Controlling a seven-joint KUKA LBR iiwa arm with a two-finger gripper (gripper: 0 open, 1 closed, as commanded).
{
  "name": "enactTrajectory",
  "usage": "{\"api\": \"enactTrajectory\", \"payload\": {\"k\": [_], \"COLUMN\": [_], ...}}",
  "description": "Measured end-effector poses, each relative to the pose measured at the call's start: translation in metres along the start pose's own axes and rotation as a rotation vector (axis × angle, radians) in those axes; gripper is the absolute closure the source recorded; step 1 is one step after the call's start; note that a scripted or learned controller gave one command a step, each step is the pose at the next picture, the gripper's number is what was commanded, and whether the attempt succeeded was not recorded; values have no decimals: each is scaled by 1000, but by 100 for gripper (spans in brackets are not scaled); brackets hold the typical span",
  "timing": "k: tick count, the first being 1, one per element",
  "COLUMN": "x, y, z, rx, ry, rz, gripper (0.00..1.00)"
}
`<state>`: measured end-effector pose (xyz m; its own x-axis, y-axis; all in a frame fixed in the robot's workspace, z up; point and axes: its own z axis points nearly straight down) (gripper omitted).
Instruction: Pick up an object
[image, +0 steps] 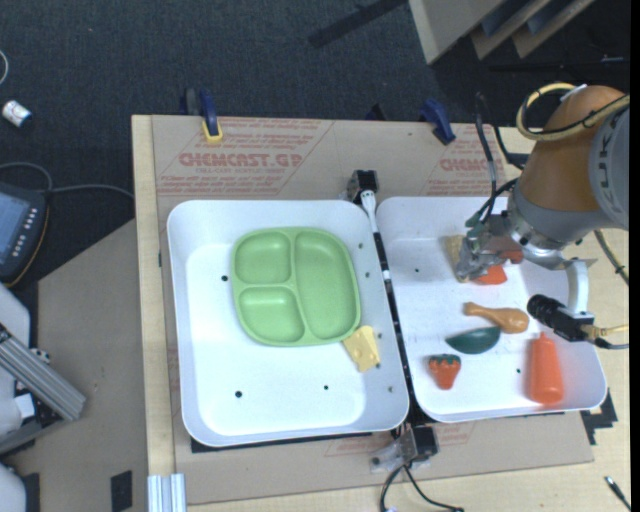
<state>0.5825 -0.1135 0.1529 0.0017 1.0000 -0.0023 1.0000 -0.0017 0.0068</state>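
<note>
My gripper (474, 260) hangs low over the back part of the right bin (420, 230). A small red-orange piece (493, 274) lies right beside and partly under it; whether it is held is hidden by the gripper body. In front of it lie a tan drumstick (497, 317), a dark green piece (472, 341), a strawberry (445, 370) and an orange bottle-shaped toy (545, 369).
The left bin (200, 330) holds a green divided plate (297, 285) and a yellow wedge (362, 349) near its right wall. The arm's grey and orange body (570, 170) looms over the right bin's back right corner. A black fitting (552, 313) sticks out beside the drumstick.
</note>
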Motion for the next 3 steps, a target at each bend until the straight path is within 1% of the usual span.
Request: {"api": "enactTrajectory", "payload": {"k": [1,2,3], "x": [-1,-1,44], "y": [-1,-1,29], "z": [-64,-73,-64], "rx": [-2,3,2], "ry": [0,1,2], "rz": [-3,-3,-7], "gripper": [100,100,100]}}
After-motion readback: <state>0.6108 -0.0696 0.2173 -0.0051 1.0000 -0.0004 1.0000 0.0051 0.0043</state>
